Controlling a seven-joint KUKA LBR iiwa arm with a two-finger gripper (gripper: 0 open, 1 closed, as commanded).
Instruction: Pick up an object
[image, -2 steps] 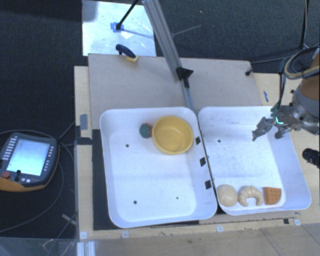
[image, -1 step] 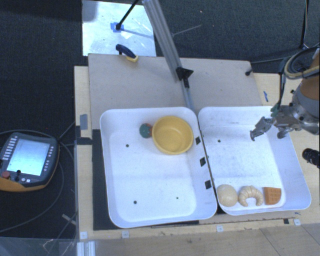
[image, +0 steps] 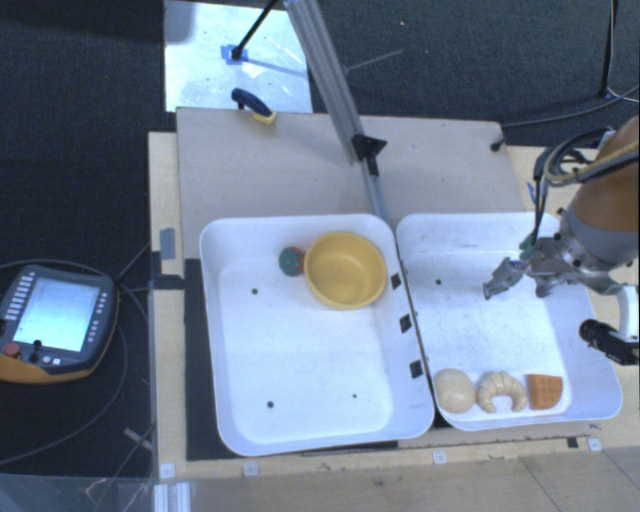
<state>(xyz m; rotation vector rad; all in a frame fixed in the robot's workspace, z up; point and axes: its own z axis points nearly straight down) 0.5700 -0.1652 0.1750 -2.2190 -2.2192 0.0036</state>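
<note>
The tool (image: 520, 276) hangs over the right bin (image: 440, 240), near its far right side; whether it is open or closed I cannot tell. Its nearest targets — a pale bun (image: 454, 390), a croissant (image: 503, 391) and an orange wedge (image: 544, 390) — lie in a row along the bin's near edge, well apart from it. The arm's upper part is cut off at the frame's right.

No text, label, brand or number can be read anywhere in this view. The handheld control pendant (image: 55, 322) at the left has a lit screen, but whatever it displays is washed out and too small to make out.
</note>
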